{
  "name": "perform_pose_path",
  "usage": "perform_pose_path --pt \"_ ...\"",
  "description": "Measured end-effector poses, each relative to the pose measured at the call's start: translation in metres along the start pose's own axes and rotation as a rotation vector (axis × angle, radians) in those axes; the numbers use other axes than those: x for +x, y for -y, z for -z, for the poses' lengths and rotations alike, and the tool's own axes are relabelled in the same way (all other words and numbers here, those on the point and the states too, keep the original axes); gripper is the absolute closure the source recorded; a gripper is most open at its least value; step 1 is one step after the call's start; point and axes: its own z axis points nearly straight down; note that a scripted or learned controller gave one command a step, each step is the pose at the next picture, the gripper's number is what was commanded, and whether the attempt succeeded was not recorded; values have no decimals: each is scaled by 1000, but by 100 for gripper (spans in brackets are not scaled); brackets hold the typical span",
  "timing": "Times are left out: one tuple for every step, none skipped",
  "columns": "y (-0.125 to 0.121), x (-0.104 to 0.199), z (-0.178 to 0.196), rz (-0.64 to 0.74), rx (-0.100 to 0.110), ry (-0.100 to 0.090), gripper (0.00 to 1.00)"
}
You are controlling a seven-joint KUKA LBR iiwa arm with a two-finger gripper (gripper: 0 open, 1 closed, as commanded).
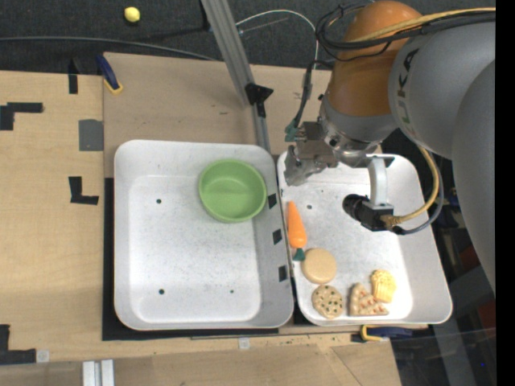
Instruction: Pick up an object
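Camera view looks down on a tan bench (pixel 48 240) carrying two shallow white bins side by side. Nearest the lower edge, in the right bin (pixel 422 256), lie a round speckled cookie (pixel 327 301), a pink-and-tan snack piece (pixel 363 301) just beside it, and a small yellow corn cob (pixel 383 285) touching that piece on its right. Just above the cookie sits a round tan bun (pixel 319 265). An orange carrot (pixel 296 227) with a green stub lies along the bin's left wall, its stub end next to the bun.

Across the divide, the left bin (pixel 161 256) holds a green bowl (pixel 232 190), upright, in its upper right part, close to the shared wall.

Farther up the right bin, the pincer (pixel 295 170) hangs over the upper left corner, above the carrot and apart from it. Whether its fingers are spread or pressed together cannot be told from this angle, and nothing is seen between them. A black fitting with a yellow cable (pixel 374 211) sits to its right, over the bin floor.

Behind it rises the grey arm (pixel 459 87) with its orange band (pixel 374 55). A slanting metal pole (pixel 229 43) crosses the bench's far side, and a small yellow ball (pixel 132 14) rests on the dark floor beyond.
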Motion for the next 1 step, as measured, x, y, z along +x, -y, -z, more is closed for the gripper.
perform_pose_path --pt "-10 49 -3 -1 0 1 100"
